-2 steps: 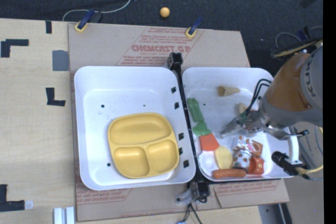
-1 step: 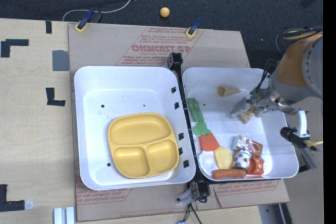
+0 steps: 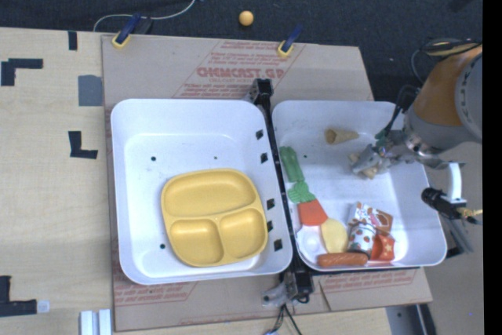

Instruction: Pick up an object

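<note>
I am looking at the arm (image 3: pixel 451 102) reaching in from the right, and part of it is getting cut off at the edge. Its gripper (image 3: pixel 369 162) is sitting low in the right bin (image 3: pixel 408 192), and it is too small and blurry, so I cannot tell how the jaws are standing. A tan, wedge-shaped piece (image 3: pixel 341 136) is lying near it. Toy food is crowding the bin's front: a carrot (image 3: pixel 307 208), a sausage (image 3: pixel 342 260) and a red and white packet (image 3: pixel 369 230). A yellow tray (image 3: pixel 213 216) is resting in the left bin (image 3: pixel 133 161).
</note>
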Controlling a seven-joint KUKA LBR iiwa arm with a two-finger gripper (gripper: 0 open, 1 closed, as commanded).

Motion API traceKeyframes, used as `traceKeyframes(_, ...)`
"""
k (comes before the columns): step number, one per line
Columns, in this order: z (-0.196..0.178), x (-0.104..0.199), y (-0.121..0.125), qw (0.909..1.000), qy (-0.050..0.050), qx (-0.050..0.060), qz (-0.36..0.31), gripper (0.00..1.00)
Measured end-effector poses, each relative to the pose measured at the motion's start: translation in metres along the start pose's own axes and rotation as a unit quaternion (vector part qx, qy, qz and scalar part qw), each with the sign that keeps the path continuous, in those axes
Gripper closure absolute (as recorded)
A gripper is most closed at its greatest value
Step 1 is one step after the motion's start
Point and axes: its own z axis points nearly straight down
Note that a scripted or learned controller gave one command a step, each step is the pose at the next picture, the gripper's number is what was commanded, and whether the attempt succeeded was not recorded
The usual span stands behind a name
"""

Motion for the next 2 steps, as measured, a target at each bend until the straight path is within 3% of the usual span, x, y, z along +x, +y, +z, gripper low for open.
traceKeyframes(1, 0.011, 0.057, 0.007, 1.0000, 0.001, 0.002, -0.001, 1.00)
traceKeyframes(2, 0.013, 0.103, 0.077, 0.9998, 0.002, 0.019, -0.002, 1.00)
